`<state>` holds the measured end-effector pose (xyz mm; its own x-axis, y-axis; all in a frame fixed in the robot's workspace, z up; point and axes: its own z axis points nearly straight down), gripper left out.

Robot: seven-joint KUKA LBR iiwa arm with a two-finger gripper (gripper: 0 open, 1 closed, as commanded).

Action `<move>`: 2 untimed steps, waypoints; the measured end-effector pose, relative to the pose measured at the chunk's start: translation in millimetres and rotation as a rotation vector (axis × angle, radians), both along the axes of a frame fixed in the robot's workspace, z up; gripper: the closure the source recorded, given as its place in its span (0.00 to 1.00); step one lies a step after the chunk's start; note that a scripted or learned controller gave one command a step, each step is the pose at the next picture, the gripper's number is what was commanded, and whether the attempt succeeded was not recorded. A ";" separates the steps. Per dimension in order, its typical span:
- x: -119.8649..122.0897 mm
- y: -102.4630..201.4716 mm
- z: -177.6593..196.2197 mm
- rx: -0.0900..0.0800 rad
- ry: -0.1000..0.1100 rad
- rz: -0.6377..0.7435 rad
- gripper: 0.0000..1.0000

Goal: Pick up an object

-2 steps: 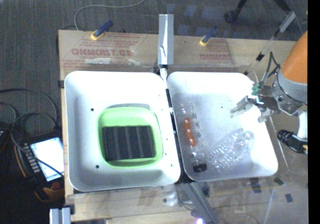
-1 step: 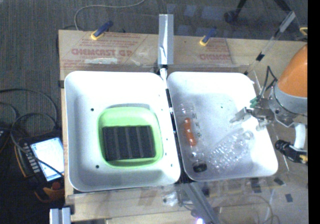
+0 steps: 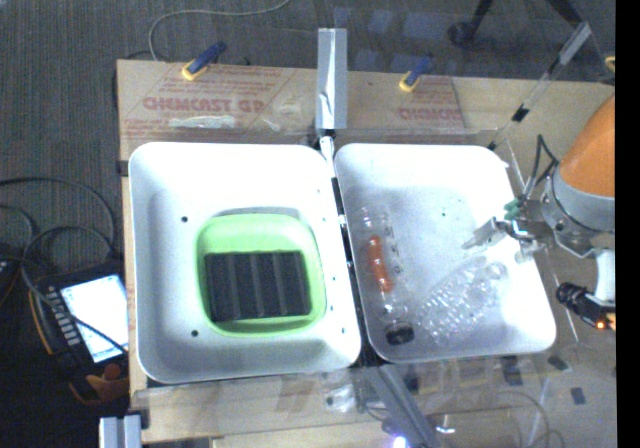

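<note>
The right bin [image 3: 430, 161] holds a clear slim bottle [image 3: 377, 261] with an orange piece inside, lying along the bin's left wall, its black cap [image 3: 399, 335] toward the front. A crumpled clear plastic item [image 3: 458, 302] lies in the front middle of that bin. My gripper [image 3: 503, 231] hangs over the bin's right side, pointing left, just above and right of the crumpled item. Nothing shows in its grasp. The left bin [image 3: 160, 186] holds a green tray [image 3: 260, 271] with dark slots.
The divider between the bins [image 3: 337, 236] runs down the middle, with a metal post [image 3: 331, 76] behind it. Two blue-and-yellow clamps [image 3: 203, 59] hold a cardboard sheet at the back. Cables and a tablet [image 3: 85, 311] lie on the floor at the left.
</note>
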<state>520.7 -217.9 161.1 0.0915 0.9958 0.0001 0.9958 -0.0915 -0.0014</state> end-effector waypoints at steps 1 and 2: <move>-19.8 -0.8 -25.2 0.000 -0.001 0.094 0.00; 61.1 69.1 -34.4 0.001 -0.001 0.188 0.00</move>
